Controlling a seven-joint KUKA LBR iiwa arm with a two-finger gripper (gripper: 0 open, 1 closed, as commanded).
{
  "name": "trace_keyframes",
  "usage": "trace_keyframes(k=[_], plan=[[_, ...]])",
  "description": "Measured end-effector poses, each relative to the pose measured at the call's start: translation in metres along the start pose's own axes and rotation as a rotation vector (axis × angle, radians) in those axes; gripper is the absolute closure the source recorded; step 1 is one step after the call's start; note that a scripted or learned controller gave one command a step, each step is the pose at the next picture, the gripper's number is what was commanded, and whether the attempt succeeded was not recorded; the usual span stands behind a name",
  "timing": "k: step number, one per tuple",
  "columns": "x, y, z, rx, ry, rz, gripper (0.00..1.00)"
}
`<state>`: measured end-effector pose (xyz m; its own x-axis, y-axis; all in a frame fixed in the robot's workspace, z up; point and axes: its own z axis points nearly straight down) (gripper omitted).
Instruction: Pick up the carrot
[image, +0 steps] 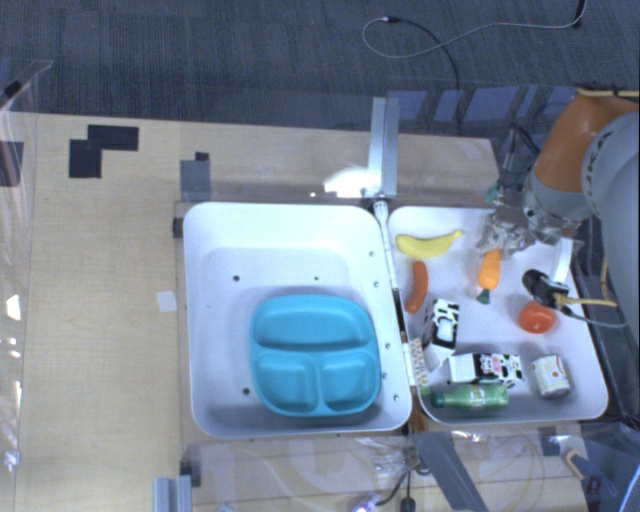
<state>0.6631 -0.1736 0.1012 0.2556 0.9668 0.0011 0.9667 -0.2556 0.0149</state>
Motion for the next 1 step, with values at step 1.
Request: trace_keyframes(k=[1], plan=[[0.0452,-0.0230,-0.0848,0.008,0.000,0.130,1.00]])
